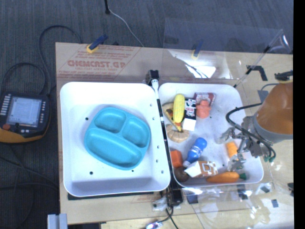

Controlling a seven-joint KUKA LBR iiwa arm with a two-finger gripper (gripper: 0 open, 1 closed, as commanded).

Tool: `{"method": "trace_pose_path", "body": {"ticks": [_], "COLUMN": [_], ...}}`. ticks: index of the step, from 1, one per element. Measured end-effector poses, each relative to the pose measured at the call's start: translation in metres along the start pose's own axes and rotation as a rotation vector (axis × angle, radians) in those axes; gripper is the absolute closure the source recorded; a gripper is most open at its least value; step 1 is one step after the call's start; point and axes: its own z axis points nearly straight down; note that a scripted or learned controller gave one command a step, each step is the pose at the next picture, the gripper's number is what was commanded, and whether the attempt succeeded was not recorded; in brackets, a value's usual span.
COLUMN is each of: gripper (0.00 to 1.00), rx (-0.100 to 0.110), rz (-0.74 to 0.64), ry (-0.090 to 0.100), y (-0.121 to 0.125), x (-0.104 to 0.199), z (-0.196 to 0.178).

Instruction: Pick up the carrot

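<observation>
The carrot [223,177] lies flat along the near wall of the right bin [238,95], beside a carton [204,168]. The jaws [237,162] hover just above it; how wide they stand cannot be told. A straight descent, centred across the carrot, is advised.

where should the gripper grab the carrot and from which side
Grip the carrot across its thick orange middle, coming straight down from above. It lies flat and lengthwise along the right bin's near wall, green tip toward the arm, so closing across its narrow width probably works best; the wall and small carton crowd it.
</observation>
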Motion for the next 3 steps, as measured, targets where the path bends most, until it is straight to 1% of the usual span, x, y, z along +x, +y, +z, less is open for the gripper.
{"method": "trace_pose_path", "body": {"ticks": [1,2,3], "gripper": [1.00,1.00,1.00], "rx": [-0.003,-0.020,-0.019], "rz": [-0.004,-0.385,-0.174], "ry": [0.014,0.037,0.039], "y": [0.001,0.001,0.042], "x": [0.002,-0.011,-0.043], "z": [-0.008,0.004,-0.039]}}
